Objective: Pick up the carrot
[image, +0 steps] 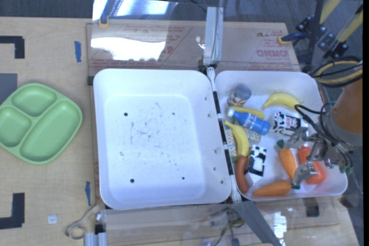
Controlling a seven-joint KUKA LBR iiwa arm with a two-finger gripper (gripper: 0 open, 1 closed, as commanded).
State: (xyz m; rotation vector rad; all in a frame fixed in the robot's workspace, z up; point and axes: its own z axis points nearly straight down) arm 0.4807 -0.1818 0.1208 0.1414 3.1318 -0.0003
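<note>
The claw [308,165] hangs low in the right bin [331,190], just beside the carrot [287,162]; its state cannot be told.

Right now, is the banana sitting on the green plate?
No, the banana lies in the right bin with the other toys, far from the green plate on the left.

My arm [351,115] is running off the right edge; my jaws are covering part of a carrot [287,163], their gap unreadable.
</note>
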